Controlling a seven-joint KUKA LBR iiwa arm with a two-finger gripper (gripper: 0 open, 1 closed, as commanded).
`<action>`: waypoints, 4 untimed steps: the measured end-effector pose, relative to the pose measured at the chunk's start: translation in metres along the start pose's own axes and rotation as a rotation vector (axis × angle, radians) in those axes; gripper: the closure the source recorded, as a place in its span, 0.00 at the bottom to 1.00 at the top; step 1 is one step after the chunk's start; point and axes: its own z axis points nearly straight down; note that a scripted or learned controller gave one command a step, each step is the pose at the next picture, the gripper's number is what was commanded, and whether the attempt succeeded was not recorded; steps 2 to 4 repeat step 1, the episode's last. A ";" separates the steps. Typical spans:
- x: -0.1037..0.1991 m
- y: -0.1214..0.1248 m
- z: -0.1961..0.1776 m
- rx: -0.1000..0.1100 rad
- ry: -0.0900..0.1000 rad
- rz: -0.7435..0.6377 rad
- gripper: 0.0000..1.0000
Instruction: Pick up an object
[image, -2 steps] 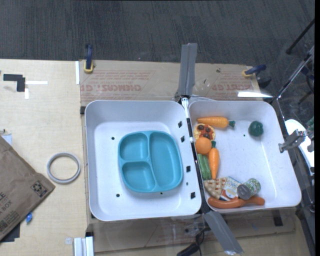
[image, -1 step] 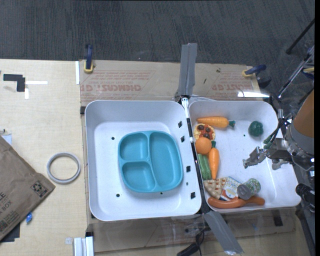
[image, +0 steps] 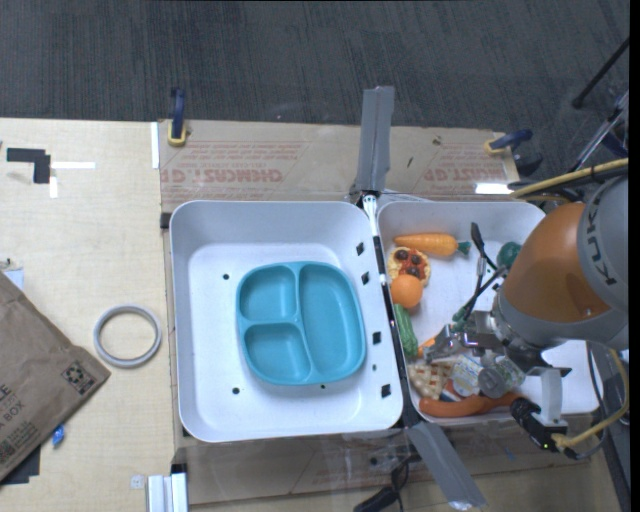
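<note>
1. Closest to the camera, low in the right bin (image: 520, 215): the gripper (image: 470, 352) is down in the pile of toy food at the bin's front. Honestly can't tell how the pincer is set, it's all tangled up with clutter there.
2. Right under it there's a waffle piece (image: 428, 378) and something long and orange-red (image: 465, 406) against the front wall. Any of these counts as "an object", so I'd go for whichever sits freest, not one jammed against the wall.
3. A bit further back: a green pickle-looking thing (image: 405, 330) along the divider, then an orange ball (image: 406, 290) and a little pizza slice (image: 410, 262). The ball will probably roll, so close on it dead centre.
4. Furthest back, the carrot (image: 428, 243) lies on its own. Easiest pick imo, grab across its width.
5. Left bin just has the teal divided plate (image: 300, 322), ignore it.
</note>
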 end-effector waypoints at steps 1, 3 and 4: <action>-0.010 0.048 -0.076 0.003 -0.001 -0.125 0.00; -0.010 0.048 -0.076 0.003 -0.001 -0.125 0.00; -0.010 0.048 -0.076 0.003 -0.001 -0.125 0.00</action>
